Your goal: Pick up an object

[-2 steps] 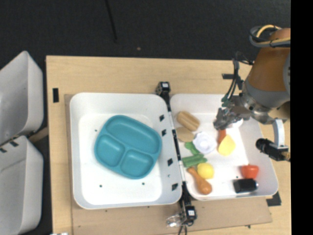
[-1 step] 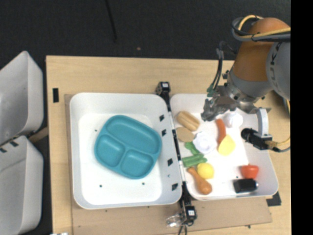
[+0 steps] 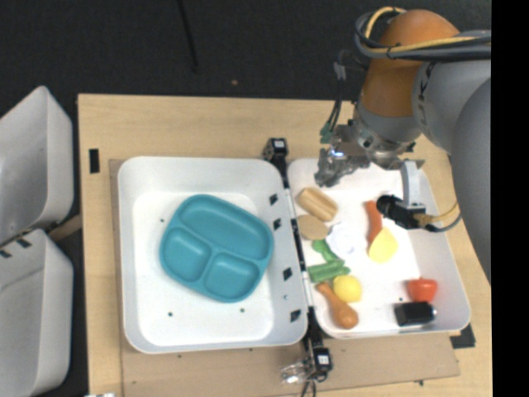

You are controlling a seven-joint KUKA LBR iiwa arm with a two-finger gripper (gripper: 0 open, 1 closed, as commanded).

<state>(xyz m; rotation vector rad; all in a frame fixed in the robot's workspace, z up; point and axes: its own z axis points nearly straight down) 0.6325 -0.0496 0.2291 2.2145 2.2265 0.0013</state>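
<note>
The right bin (image 3: 442,255) holds several toy foods. A tan bread roll (image 3: 317,204) lies near its far left corner, with a round tan piece (image 3: 312,227) just in front of it. A green bean pod (image 3: 327,265), a yellow lemon (image 3: 348,288) and an orange carrot (image 3: 341,309) lie along the left wall. A yellow wedge (image 3: 382,246) and a red chili (image 3: 374,215) lie mid-bin. A red pepper (image 3: 421,289) and a black block (image 3: 413,313) sit at the front right. My gripper (image 3: 332,169) hangs over the far left corner, just behind the bread roll.
The left bin (image 3: 140,304) holds a blue sectioned plate (image 3: 216,248). A ridge with black clips (image 3: 289,246) divides the bins. A black cable fitting (image 3: 401,211) from the arm hangs over the right bin. White blocks (image 3: 29,164) stand at the bench's left.
</note>
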